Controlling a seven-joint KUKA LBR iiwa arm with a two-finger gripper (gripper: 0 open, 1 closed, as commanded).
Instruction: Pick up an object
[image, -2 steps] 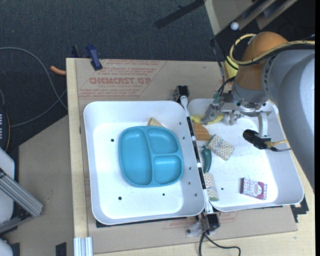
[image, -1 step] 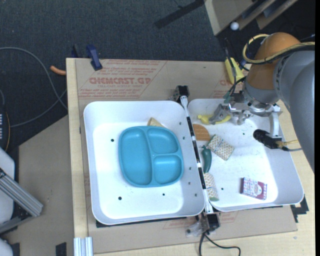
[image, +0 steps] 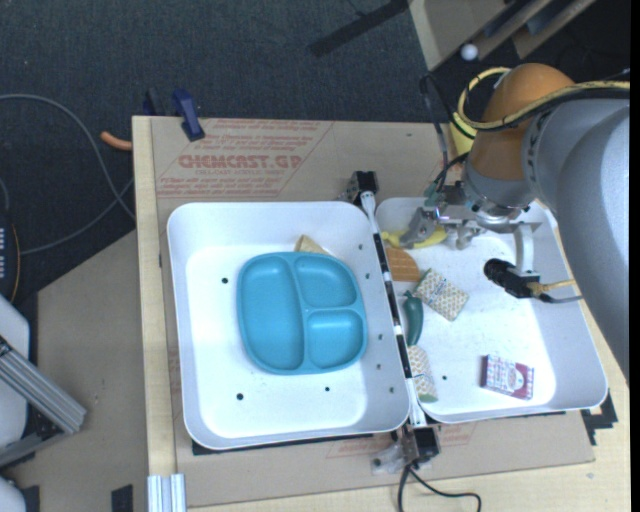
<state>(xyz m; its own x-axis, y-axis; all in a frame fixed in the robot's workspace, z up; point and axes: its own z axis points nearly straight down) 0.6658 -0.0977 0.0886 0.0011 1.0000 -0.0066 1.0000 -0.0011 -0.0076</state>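
Hovering gripper (image: 447, 222) low at right bin's (image: 560, 395) far-left corner, over yellow object (image: 418, 238) against the wall. Jaw state: cannot tell. Risking a miss: brown block (image: 401, 265) and patterned packet (image: 441, 294) crowding close, wall blocking finger entry.
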